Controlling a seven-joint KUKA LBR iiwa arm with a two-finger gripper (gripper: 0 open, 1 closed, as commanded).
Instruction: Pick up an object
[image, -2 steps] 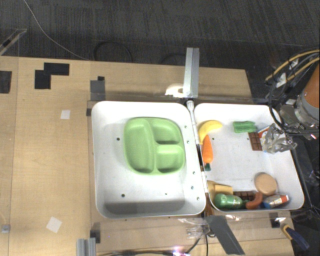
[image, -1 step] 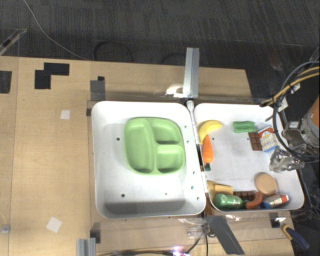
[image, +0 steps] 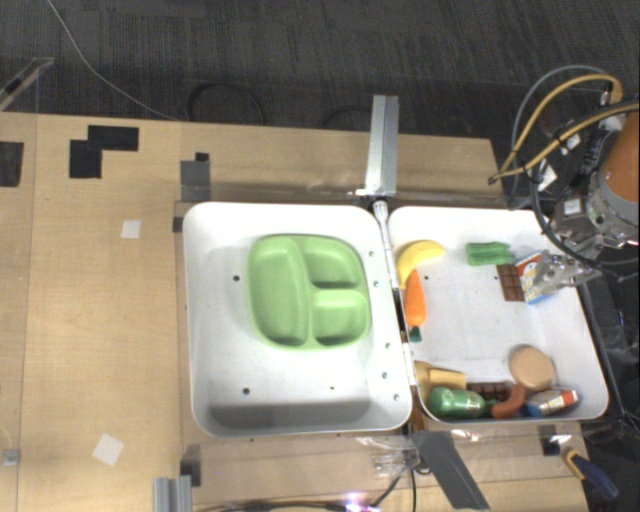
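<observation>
The right bin (image: 470, 320) holds several toy foods: a yellow banana (image: 418, 255), an orange carrot (image: 414, 298), a green block (image: 490, 253), a brown chocolate bar (image: 511, 283) and a round tan bun (image: 531, 367). Along the bin's front edge lie a green bottle shape (image: 455, 403), a curved sausage (image: 510, 400) and a small red, white and blue tube (image: 553, 402). My gripper (image: 562, 270) hangs low at the bin's right rim, just right of the chocolate bar, with a small blue and white item (image: 535, 277) at its tip. Whether it touches that item is unclear.
The left bin (image: 215, 330) bears a light green divided plate (image: 308, 290). A metal post (image: 383, 150) stands behind the seam between the bins. Yellow and black cables (image: 545, 110) loop above the arm at the right. A yellow wedge (image: 440, 378) lies by the seam.
</observation>
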